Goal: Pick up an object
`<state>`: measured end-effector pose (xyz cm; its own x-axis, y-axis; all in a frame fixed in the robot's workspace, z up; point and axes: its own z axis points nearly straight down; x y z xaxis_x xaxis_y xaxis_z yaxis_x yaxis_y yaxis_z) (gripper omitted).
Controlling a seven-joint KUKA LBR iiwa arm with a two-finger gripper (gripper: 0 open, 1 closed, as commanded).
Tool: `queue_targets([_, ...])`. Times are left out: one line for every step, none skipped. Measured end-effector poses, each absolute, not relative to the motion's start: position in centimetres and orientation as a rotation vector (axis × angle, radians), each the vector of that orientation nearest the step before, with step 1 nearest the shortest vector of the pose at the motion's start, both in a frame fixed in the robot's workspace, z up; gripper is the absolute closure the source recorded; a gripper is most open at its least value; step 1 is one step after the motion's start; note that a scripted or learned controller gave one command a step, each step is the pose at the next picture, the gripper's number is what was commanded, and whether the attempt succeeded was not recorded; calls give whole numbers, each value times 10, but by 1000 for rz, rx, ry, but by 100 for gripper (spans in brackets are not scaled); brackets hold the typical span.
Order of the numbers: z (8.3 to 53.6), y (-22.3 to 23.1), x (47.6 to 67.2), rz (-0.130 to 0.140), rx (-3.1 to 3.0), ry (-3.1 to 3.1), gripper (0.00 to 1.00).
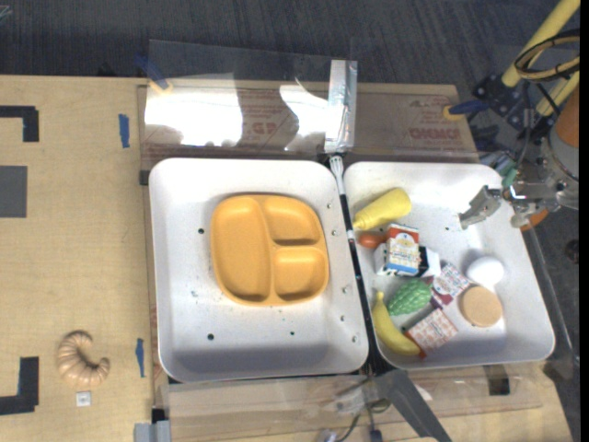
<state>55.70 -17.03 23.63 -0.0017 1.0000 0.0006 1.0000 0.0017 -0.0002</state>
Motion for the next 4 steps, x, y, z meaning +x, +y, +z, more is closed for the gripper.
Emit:
queue_targets([294,-166,586,-2,-2459,-1959,0])
queue_targets([261,-172,552,4,-2708,-1587,0])
queue_targets([126,-94,565,13,-2862,-1279,0])
queue_targets([98,-105,525,-44,-2792,-1473,0])
